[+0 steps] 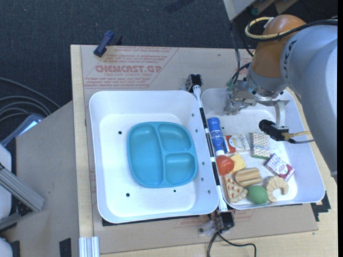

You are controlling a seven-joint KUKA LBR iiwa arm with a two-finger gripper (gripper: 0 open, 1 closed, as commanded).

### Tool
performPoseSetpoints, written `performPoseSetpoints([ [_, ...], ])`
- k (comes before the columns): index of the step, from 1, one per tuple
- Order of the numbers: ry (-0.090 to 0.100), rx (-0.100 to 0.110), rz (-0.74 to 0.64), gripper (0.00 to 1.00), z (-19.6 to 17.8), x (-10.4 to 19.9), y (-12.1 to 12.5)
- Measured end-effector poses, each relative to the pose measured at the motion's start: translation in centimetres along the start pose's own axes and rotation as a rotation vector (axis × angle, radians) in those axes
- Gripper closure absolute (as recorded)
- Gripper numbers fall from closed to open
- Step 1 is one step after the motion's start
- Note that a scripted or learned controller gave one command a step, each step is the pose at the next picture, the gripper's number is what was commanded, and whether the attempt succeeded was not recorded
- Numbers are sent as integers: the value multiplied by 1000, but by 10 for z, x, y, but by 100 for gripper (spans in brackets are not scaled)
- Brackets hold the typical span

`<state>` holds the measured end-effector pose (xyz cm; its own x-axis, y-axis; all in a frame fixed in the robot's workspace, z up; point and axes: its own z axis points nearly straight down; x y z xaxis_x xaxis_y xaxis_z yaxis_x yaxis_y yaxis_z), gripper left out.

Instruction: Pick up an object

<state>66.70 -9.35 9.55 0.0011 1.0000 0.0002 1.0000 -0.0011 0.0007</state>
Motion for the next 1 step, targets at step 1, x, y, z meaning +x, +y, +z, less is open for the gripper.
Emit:
performPoseSetpoints([
  [1, 0, 0, 0, 0, 0, 0, 0],
])
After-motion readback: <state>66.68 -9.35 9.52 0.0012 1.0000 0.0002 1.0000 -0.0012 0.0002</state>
